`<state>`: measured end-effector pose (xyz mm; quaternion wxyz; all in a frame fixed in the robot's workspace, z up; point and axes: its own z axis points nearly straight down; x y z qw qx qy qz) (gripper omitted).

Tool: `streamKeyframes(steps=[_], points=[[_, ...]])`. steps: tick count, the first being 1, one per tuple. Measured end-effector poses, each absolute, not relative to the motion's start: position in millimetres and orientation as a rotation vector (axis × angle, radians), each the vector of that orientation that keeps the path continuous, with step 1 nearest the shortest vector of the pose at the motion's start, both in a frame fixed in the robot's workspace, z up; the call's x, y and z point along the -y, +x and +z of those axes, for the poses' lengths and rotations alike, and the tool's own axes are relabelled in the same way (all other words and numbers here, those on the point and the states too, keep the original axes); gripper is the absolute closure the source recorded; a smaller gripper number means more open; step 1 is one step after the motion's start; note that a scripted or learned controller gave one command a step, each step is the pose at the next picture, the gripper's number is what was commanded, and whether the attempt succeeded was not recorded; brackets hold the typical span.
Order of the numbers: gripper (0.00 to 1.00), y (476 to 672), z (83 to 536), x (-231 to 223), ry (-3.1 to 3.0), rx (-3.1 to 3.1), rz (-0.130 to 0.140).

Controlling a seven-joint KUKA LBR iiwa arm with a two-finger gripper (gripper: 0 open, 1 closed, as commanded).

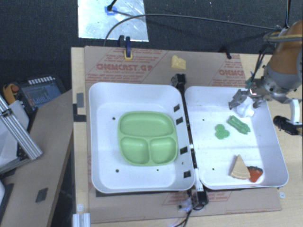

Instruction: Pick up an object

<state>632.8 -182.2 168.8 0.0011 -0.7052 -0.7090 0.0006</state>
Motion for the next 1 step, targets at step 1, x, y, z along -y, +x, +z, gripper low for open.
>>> streamKeyframes(steps=[1], points=[[0.0, 634.5, 126.6, 178.1, -2.214, 2.228, 0.001]])
